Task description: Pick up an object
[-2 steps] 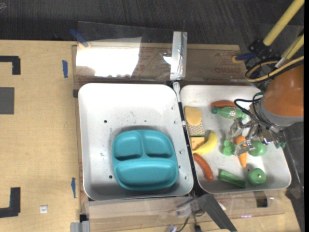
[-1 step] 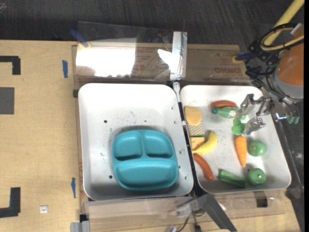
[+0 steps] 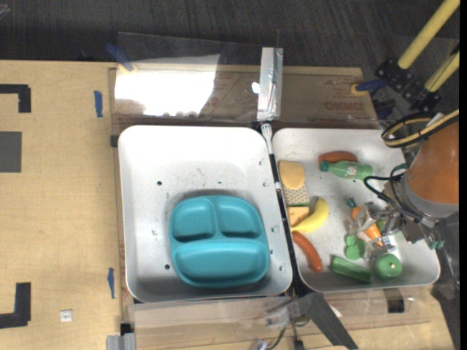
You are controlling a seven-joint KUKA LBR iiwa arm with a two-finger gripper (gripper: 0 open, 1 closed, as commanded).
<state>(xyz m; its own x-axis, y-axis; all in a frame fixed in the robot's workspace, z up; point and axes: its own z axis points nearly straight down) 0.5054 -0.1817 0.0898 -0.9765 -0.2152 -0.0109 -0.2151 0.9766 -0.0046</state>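
Dark carpet runs behind the bench [image 3: 51,195], whose tan top carries black tape marks along its left edge and two shallow white bins side by side. Sitting toward the near edge of the left bin [image 3: 146,159] is a teal divided plate [image 3: 217,240], three compartments facing up.

All the small toy food lies in the right bin [image 3: 306,143]. Near its far edge a red sausage [image 3: 338,156] lies just beside a green bottle [image 3: 349,170]. Along the bin's left wall there is a tan bread-like piece [image 3: 292,173] with a waffle-patterned piece [image 3: 295,195] below it, then a yellow banana [image 3: 312,216] resting against an orange wedge [image 3: 297,214]. Nearer the front edge, a second red sausage [image 3: 308,251] lies at a slant, and a dark green cucumber-like piece [image 3: 350,269] sits by the near wall with a round green item [image 3: 389,266] beside it.

From the bin's right side the grey arm [image 3: 438,173], orange band showing, reaches down. Its gripper [image 3: 373,228] is low over a jumble of small orange and green pieces [image 3: 357,239] near the right bin's near-right corner. Cables and metal parts clutter that spot, and I cannot tell from where I stand how far the claw is spread, or whether anything is caught in it.

Yellow poles [image 3: 438,17] slant across the far-right corner of the room.
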